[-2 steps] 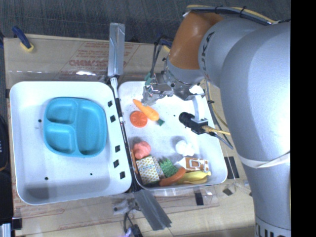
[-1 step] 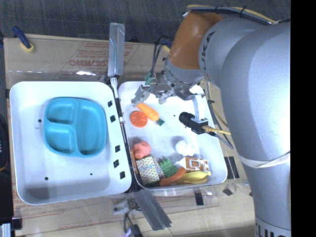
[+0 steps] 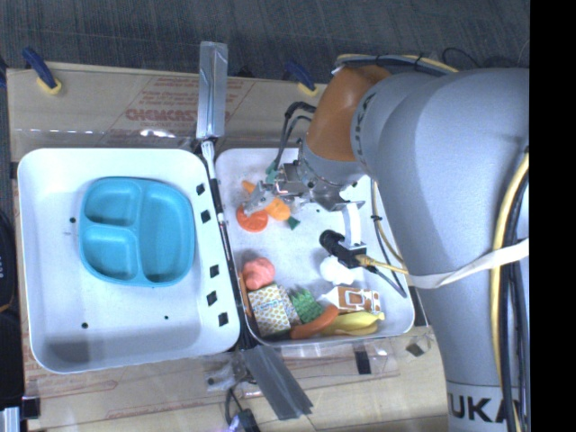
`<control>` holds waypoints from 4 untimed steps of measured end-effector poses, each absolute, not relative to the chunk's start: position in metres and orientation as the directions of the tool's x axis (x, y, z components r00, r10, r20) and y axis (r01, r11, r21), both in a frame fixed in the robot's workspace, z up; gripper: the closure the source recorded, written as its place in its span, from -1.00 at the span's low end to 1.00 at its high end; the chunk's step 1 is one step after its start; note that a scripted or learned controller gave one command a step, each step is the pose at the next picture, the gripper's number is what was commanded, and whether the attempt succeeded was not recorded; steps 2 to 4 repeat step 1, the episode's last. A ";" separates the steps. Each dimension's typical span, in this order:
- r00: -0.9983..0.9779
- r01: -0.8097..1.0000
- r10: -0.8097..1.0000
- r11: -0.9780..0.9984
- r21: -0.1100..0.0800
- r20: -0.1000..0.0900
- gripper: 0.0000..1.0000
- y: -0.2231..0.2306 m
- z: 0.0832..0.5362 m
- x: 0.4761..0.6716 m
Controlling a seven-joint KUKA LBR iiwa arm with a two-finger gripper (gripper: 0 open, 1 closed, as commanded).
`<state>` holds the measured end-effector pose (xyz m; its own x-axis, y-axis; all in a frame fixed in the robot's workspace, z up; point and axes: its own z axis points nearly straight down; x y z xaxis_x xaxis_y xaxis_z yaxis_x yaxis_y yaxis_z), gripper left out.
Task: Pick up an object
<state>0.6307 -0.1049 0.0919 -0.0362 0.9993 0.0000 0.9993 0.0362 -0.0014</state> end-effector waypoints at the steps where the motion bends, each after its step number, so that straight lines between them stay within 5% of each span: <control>1: -0.041 0.999 0.999 0.041 -0.004 0.001 1.00 -0.104 0.101 0.631; 4: -0.041 0.999 0.999 0.041 -0.004 0.001 1.00 -0.104 0.101 0.631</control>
